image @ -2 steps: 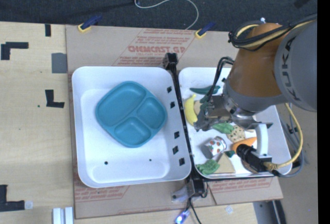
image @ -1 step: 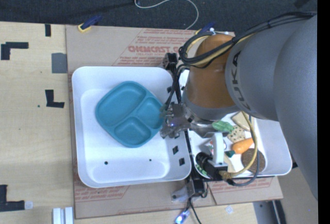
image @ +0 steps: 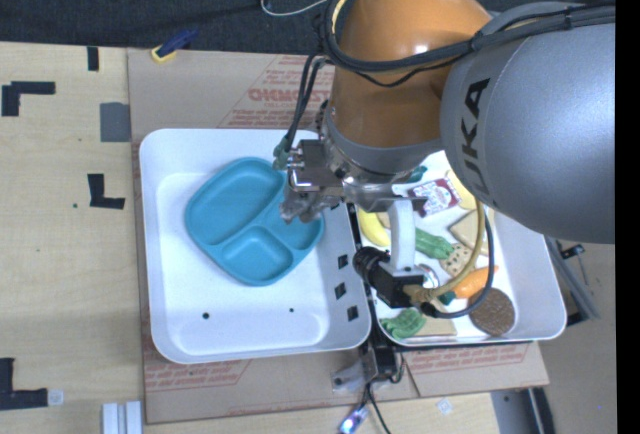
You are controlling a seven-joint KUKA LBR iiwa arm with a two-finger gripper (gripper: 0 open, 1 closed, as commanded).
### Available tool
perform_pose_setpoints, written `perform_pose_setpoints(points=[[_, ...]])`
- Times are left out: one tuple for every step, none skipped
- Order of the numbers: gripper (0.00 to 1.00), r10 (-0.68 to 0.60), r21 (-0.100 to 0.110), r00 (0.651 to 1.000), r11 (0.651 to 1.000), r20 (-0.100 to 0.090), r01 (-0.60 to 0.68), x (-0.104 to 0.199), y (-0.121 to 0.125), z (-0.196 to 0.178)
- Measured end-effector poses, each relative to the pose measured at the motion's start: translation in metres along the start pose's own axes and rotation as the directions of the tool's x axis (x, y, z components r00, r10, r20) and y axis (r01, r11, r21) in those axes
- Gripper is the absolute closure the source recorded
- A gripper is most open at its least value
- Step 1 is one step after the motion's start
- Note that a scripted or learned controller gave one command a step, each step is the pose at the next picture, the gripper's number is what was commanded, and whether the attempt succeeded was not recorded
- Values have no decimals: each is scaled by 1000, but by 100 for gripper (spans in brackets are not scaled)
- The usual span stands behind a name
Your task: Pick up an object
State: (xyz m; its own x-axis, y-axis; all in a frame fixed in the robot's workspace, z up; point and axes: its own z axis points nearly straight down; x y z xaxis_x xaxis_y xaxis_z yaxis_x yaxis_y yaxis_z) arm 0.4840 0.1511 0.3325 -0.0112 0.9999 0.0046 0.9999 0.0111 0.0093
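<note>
The grey arm (image: 530, 122) reaches in from the right and bends down over the seam between the 2 bins, its orange band (image: 400, 22) uppermost, with the gripper (image: 303, 194) low at the inner side of the left bin (image: 200, 337). A blue divided plate (image: 240, 222) lies in that bin, its right rim directly under the gripper, though I cannot tell whether the gripper is open, closed or touching it. The right bin (image: 548, 317) holds small items, among them a brown disc (image: 494, 314), an orange carrot (image: 470, 284) and a green piece (image: 433, 244).
</note>
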Motion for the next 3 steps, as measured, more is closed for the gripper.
perform_pose_setpoints(points=[[100,12,-9,1000,1000,1,-12,-48,2,-154],[100,11,23,1000,1000,9,-11,-43,-2,-23],[0,10,11,1000,1000,6,-10,-43,-1,-30]])
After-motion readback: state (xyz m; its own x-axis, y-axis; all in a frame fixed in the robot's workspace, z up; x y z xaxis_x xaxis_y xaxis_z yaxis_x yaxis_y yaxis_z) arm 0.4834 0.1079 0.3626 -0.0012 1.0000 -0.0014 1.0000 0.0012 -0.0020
